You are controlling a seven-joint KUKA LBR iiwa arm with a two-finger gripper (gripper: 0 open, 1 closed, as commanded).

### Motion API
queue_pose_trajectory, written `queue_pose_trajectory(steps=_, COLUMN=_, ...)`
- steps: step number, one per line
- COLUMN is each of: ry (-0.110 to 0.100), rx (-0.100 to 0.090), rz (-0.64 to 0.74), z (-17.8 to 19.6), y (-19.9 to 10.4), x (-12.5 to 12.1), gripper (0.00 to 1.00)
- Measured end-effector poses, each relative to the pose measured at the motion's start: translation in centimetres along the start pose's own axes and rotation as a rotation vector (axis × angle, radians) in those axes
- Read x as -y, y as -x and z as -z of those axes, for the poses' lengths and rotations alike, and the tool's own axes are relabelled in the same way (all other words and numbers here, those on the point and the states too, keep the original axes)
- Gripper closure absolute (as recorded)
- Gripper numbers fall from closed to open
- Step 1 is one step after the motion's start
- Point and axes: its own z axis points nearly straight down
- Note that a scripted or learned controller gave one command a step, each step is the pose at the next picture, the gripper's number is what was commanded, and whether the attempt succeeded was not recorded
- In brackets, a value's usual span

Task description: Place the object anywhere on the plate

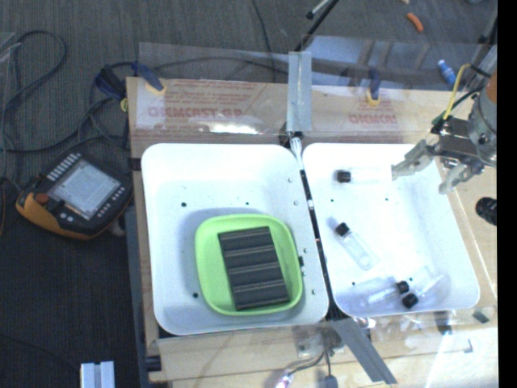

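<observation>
Camera view: our gripper (427, 167), fingers spread wide and empty, hangs upper right; the nearest vial (354, 244) lies lower left, slanting.

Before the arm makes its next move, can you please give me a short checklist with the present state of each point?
1. Gripper free of any load: ok, fingers spread, nothing between them.
2. Gripper above the right bin: ok, near its upper right corner.
3. Objects to pick are in reach: ok, clear vials with black caps lie in the right bin, one near the middle, two near the bottom edge.
4. Green plate in the left bin: ok.
5. Plate surface free: not ok, a dark ribbed block covers most of it.
6. Which vial is targeted: cannot tell.
</observation>
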Motion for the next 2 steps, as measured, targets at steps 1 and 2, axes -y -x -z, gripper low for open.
queue_pose_trajectory(steps=1, ry=0.0, rx=0.001, rz=0.217, z=1.8, y=0.1, x=2.9, gripper=0.0)
queue_pose_trajectory(steps=2, ry=0.002, rx=0.001, rz=0.445, z=3.6, y=3.9, x=4.6, gripper=0.0)
